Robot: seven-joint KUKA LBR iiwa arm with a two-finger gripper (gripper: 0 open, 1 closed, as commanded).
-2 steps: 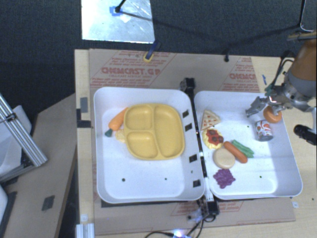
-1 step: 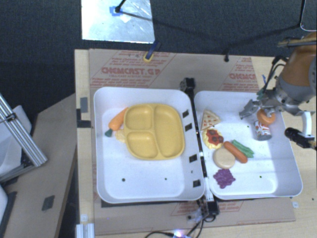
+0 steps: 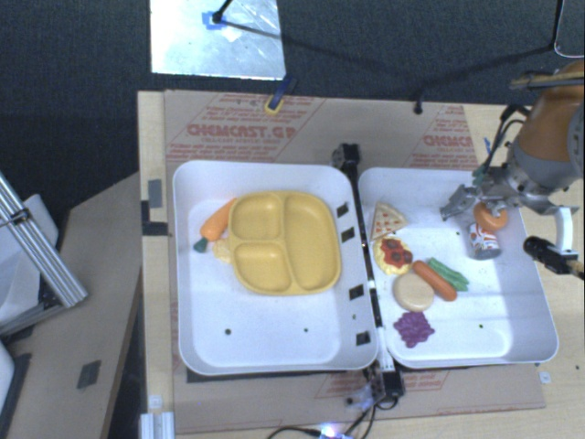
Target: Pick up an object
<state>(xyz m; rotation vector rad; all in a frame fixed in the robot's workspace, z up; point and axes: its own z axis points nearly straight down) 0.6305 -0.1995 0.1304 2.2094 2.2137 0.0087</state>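
— Where's the can (image 3: 483, 239)?
— Right bin (image 3: 521, 337), far-right part — upright, long axis vertical, orange top up.
— And the hand (image 3: 482, 207)?
— Right over it; grip state — cannot tell.

Shiny metal sheet (image 3: 218, 24) lies beyond the bench (image 3: 101, 236).
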